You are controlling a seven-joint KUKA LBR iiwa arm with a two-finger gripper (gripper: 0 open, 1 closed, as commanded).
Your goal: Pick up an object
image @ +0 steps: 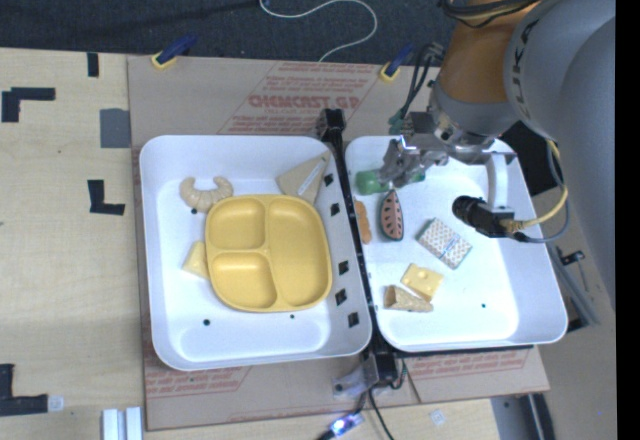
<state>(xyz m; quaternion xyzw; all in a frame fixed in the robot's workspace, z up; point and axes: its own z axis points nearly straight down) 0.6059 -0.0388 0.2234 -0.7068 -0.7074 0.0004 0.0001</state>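
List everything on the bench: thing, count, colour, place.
bins: two, white, side by side on the bench
divided plate: one, yellow, left bin centre
croissant: one, tan, left bin, upper left of the plate
wedge piece: one, beige, left bin, upper right
green item: one, right bin's upper left, beside the gripper
oval piece: one, brown, right bin
patterned packet: one, pale, right bin centre
cheese pieces: two, yellow, right bin front
cable: one, white, behind the bins
gripper: one, grey, over right bin's back
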